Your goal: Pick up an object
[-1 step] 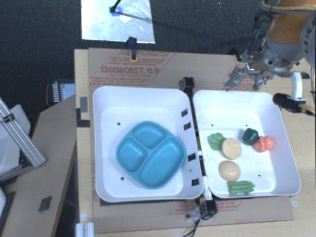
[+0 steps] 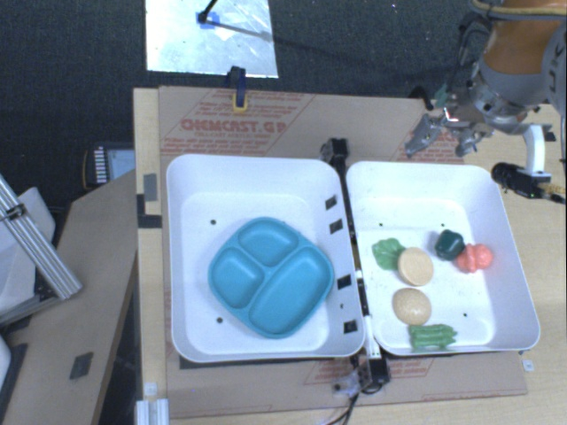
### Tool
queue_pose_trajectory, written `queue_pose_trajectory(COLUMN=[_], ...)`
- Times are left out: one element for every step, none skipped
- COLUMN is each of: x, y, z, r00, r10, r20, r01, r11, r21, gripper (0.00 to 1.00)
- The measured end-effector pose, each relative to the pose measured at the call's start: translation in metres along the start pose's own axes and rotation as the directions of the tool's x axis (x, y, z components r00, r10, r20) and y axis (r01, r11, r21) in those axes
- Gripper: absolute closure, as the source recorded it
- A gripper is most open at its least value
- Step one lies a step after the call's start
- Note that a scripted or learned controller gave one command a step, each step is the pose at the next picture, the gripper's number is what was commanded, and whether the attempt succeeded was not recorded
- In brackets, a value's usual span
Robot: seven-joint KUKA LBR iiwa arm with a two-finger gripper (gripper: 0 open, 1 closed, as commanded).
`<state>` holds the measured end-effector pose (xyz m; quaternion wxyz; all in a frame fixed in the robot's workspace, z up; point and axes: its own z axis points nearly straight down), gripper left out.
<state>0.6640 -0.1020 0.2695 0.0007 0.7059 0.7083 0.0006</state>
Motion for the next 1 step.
queue_pose_trajectory(x=[-0.0011], y=[0.0013], z=[0.0621], r00=[1.000], r10=[0.001], r20=[0.000], r01=[-0.001], r11=[1.000], r21=[0.003], gripper=[0.00])
